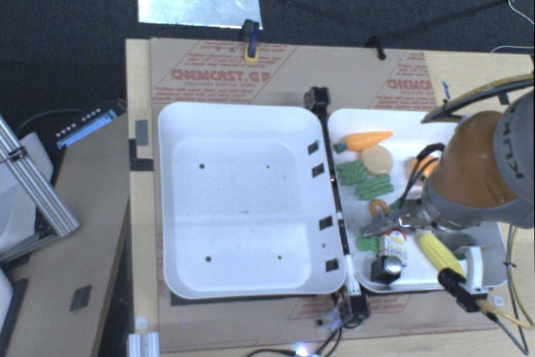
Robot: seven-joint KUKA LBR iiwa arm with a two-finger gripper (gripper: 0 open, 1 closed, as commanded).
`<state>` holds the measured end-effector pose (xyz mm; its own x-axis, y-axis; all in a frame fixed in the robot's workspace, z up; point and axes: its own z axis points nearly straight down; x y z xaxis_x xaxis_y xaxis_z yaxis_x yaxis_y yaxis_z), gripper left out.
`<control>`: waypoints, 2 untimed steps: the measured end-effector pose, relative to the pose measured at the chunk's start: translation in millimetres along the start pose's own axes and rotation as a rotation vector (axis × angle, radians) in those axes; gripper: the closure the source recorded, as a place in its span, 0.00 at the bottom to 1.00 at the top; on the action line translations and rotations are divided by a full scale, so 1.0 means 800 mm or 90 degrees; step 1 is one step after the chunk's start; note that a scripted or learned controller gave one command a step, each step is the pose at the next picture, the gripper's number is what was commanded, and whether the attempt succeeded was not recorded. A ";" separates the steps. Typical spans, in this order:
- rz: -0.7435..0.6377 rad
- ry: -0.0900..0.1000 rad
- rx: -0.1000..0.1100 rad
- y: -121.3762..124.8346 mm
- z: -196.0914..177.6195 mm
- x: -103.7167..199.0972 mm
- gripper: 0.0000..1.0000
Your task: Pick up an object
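Note:
My gripper (386, 221) hangs low over the front-left part of the right bin (418, 119), reaching in from the right under the arm's orange band (472, 163). Around it lie an orange ring (380, 206), a green piece (366, 243) and a small labelled bottle with a dark cap (389, 257). Further back are an orange carrot (368, 140), a beige round object (377, 160) and two green vegetables (352, 173) (373, 188). A yellow corn cob (439, 252) lies to the gripper's right. The arm hides part of the bin's right side.
The left bin (242, 196) sits beside the right one, with a black divider rail (333, 188) between them. A yellow clamp (250, 42) stands at the bench's back edge. Cables run along the right edge.

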<state>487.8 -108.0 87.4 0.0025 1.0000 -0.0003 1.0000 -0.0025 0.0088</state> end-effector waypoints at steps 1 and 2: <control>-0.003 0.001 -0.001 0.003 -0.013 0.002 1.00; -0.009 0.001 -0.002 0.050 -0.127 0.073 1.00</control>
<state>526.7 -49.4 189.7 -0.0111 0.9999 0.0008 0.9999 0.0111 0.0114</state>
